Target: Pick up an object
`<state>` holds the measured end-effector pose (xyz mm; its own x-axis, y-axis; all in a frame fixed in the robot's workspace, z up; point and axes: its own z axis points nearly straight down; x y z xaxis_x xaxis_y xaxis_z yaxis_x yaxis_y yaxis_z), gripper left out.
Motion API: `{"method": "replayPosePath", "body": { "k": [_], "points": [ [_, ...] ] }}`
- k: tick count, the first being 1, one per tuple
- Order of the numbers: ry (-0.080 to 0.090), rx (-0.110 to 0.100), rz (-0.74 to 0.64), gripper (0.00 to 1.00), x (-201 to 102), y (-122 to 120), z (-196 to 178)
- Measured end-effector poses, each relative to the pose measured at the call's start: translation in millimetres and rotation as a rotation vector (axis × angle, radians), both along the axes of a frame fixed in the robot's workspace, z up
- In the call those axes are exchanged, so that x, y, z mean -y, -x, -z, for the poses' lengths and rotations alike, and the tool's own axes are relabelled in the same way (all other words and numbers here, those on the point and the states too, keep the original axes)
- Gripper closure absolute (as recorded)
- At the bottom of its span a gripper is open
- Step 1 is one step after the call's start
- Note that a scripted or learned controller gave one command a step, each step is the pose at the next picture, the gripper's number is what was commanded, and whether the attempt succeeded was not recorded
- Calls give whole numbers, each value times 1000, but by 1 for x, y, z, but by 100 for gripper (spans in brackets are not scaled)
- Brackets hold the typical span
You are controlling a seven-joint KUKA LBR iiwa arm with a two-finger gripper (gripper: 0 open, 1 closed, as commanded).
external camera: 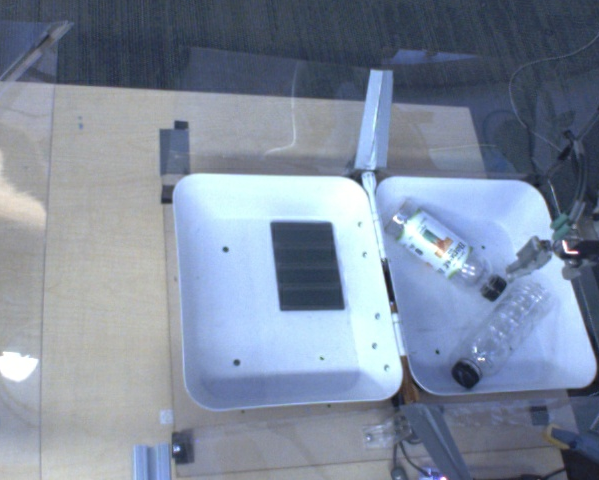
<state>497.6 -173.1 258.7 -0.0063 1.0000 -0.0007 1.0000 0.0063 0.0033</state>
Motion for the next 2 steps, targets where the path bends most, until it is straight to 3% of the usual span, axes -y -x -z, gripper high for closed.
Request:
{"method": "replayPosePath", "body": {
  "k": [1,2],
  "points": [
    [-1,-2,-35,0,6,-60,113],
    [1,2,126,0,28,-78,67]
  ]
}}
